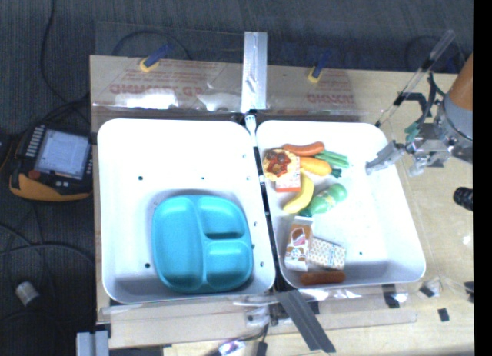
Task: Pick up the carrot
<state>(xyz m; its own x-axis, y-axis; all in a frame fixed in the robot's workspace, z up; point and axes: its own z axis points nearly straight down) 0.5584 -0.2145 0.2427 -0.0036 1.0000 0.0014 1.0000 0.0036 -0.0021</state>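
Note:
The carrot [314,167], orange with a green leafy top pointing right, lies in the upper part of the right bin [400,216]. It sits between a red sausage [304,148] and a yellow banana [300,194]. My gripper [400,164] hovers over the right bin's upper right rim, about a hand's width right of the carrot. It is open, with nothing between its fingers.
Around the carrot lie a red-and-yellow toy [278,164], a green vegetable [327,199], two small cartons [314,250] and a brown sausage [323,277]. A blue divided tray [201,244] lies in the left bin [123,154]. A handheld pendant [54,161] rests at far left.

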